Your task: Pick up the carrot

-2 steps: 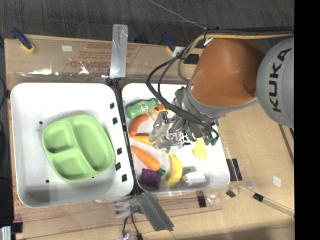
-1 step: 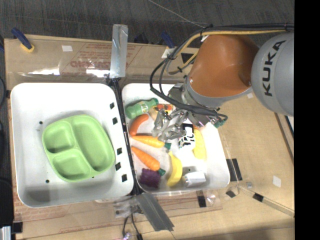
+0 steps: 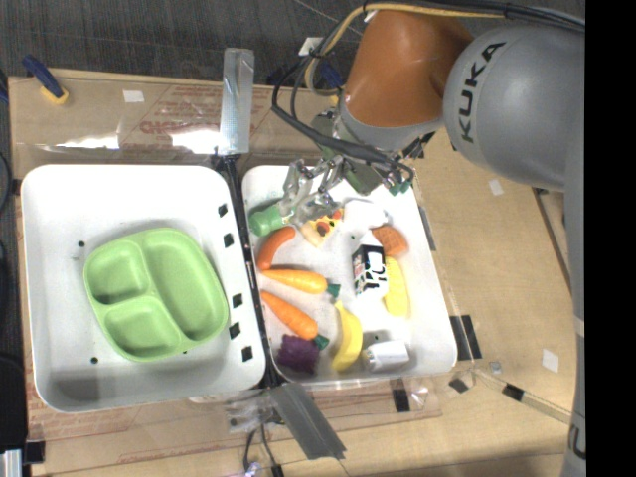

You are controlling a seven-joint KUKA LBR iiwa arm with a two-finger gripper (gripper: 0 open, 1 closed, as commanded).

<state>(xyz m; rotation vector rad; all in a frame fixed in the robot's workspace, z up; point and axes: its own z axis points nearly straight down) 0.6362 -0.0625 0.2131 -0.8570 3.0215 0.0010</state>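
We see more than one carrot-like piece in the right bin (image 3: 437, 306). One carrot (image 3: 295, 280) lies near the bin's middle-left, pointing toward three o'clock with a dark green tip at that end. A second carrot (image 3: 289, 314) lies just below it, slanting toward four o'clock, and a third orange piece (image 3: 275, 247) sits above them at about eleven o'clock, tilted, beside a green item (image 3: 264, 217) at the bin's upper left corner.

From the middle carrot, the gripper (image 3: 310, 195) stands at roughly twelve o'clock, over the top part of the bin and apart from all three orange pieces. Its metal fingers blur into the clutter below, so we cannot tell whether they are apart or together, and we see nothing clearly held.

Further out lie a banana (image 3: 347, 338) at five o'clock, a purple item (image 3: 296, 353) at six, a black-and-white packet (image 3: 370, 268) at three with a yellow piece (image 3: 397, 288) beside it, and a small white block (image 3: 387, 354). The small things under the gripper are hard to make out.

The left bin (image 3: 50, 217) holds a green divided plate (image 3: 154, 293).
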